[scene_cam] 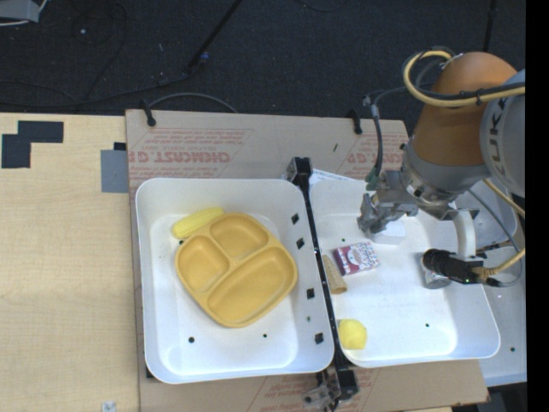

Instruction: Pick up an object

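White bins sit side by side: the left (pixel 159 230) holds a yellow tray (pixel 236 269), while in the right (pixel 429 333) the gripper (pixel 380 217) hangs low above a packet (pixel 356 257), presumably lining up a grab.

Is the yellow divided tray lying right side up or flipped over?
Right side up: the yellow tray in the left bin shows its three hollow compartments facing upward.

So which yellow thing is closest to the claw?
The small yellow ball in the right bin, the bin the claw is over. The yellow tray and banana lie in the left bin.
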Controlling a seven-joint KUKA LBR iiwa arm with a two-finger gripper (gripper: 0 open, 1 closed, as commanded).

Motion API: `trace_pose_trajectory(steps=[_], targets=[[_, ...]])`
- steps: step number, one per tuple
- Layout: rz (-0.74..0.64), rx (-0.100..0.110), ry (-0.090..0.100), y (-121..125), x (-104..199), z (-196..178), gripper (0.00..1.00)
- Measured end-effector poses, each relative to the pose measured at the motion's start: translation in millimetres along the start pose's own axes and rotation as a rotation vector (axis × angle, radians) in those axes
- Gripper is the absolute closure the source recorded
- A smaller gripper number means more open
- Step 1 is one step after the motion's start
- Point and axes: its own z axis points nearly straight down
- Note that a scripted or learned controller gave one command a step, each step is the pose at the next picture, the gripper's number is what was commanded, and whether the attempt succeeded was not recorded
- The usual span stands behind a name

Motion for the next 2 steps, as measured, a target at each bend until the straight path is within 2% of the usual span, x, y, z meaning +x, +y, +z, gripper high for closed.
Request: trace_pose_trajectory(steps=[2], targets=[[-0.001, 0.001, 0.0, -43, 105, 3, 1.0]])
